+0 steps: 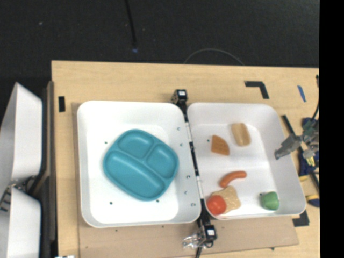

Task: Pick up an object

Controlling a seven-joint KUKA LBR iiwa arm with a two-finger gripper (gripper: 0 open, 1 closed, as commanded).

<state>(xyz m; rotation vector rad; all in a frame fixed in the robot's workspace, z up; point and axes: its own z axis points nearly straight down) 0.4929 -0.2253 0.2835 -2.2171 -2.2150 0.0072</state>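
Camera view looks down at a slant on a pale wooden worktop [64,74] carrying two shallow white bins side by side. At the far left edge, off the worktop, stand white box-like shapes [21,144] whose nature is unclear. Next comes the left bin [88,198], holding a teal divided plate [141,164] that lies flat near its middle, with three compartments facing up. A dark clip [179,96] sits at the top of the seam between the bins, and a metal fitting [200,237] sits at the bottom of that seam.

Right of the seam, the right bin [258,114] holds the loose items. An orange-brown wedge [219,145] lies in its upper middle, with a tan bread-like piece [241,134] just beside it to the right. Lower down, an orange sausage shape [233,177] lies tilted. Below it, a red tomato-like ball [216,204] touches a beige cracker-like piece [231,196]. A green rounded item [270,200] rests apart near the bin's lower right corner.

At the right edge, the tool [285,148] pokes in over the right bin's rim, its grey end angled down and to the left, with blue and yellow parts behind it. Nothing is seen in its grip, and how far it is open cannot be told
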